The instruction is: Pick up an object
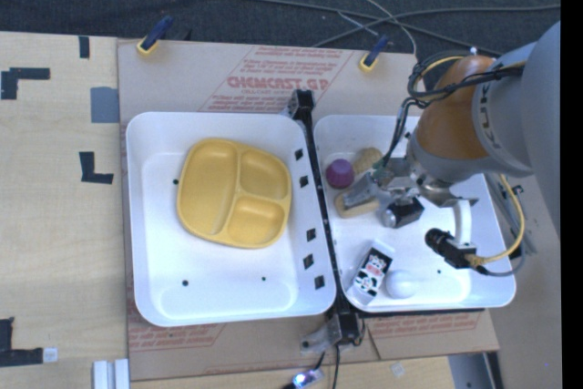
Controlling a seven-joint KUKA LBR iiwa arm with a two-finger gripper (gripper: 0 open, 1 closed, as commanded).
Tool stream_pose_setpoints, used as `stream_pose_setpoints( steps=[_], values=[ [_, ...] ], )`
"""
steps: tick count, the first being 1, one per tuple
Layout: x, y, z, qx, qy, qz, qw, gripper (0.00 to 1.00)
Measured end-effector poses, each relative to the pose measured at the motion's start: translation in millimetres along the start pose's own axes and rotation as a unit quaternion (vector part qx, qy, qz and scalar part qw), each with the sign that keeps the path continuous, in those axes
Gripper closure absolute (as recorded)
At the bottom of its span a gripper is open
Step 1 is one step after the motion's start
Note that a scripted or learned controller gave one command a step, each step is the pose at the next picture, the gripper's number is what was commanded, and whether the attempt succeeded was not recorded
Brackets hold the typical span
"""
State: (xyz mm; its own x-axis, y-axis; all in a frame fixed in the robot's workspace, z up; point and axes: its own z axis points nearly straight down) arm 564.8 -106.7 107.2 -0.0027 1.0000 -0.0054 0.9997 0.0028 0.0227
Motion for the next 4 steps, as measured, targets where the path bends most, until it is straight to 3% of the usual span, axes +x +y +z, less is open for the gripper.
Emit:
stream_pose_setpoints(
  steps=[1, 2, 3, 4],
  values=[
    [-2, -1, -8, 0.002, -0.002, 0.0, 1.0, 1.0],
    [0, -6, -53, 0.01, 0.002, 0.001, 0.9999, 1.0],
    [6, -2, -114, 0.009, 0.002, 0.0, 1.0, 1.0],
    [7, -1, -124, 0.011, 0.003, 0.001, 0.9999, 1.0]
  ],
)
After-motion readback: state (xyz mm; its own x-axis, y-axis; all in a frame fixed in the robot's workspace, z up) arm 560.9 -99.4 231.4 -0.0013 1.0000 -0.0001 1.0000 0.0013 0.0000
